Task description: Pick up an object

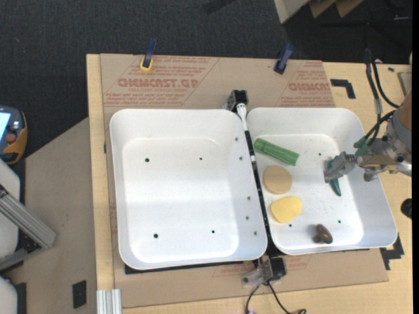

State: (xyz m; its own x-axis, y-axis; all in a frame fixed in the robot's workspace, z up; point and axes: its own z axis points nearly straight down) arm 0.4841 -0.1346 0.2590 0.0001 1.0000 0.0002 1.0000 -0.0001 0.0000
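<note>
Nearest the camera, a small black clamp with trailing wires [270, 270] sits at the near edge of the brown cardboard sheet [196, 77], where the 2 shallow white bins meet. Just beyond it, in the right bin [376, 224], a small dark brown lump [321, 234] lies close to the near wall; its shape is hard to make out. Farther in and to the left, a pale yellow rounded piece [287, 209] rests near the divider, and a tan flat disc [277, 180] lies just beyond it, the 2 nearly touching. A green elongated block [276, 152] lies tilted beyond the disc. The left bin [121, 195] shows a bare white floor with a few dark dots.

On the right side of the right bin, the grey two-finger gripper [336, 175] reaches in from the right, the arm cut off by the frame edge. A thin teal sliver shows just below its tip, too small to identify, and I cannot tell how the gripper is set. It stands well apart from the 4 pieces.

At the far edge, a yellow and blue clip [148, 57] and a dark blue clip [284, 57] pin the cardboard.
</note>
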